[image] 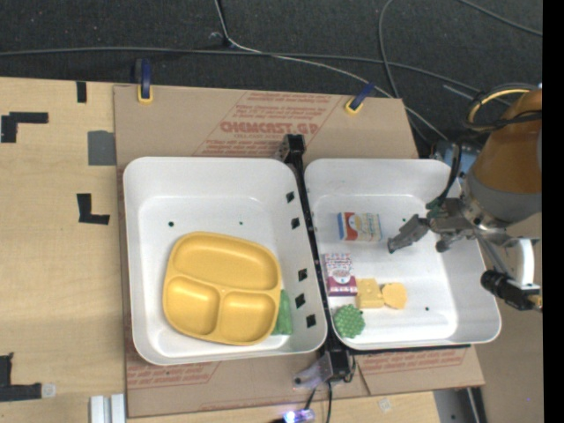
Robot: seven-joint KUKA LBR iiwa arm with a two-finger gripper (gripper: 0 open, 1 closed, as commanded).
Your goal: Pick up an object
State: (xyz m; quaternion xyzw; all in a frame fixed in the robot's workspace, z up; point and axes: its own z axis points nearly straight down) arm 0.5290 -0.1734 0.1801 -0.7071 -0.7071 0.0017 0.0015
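The scene is lit evenly and quite brightly from above. The two white bins (141, 192) are the brightest parts and look a little washed out, but without a strong glare. Shadows are soft and short; a faint one lies under the yellow tray (222, 286). The dark cloth (264, 16) at the top stays dim and grainy. The picture is of low resolution, so the print on the small packages (359, 226) is blurred. The arm (507, 161) looks slightly soft.
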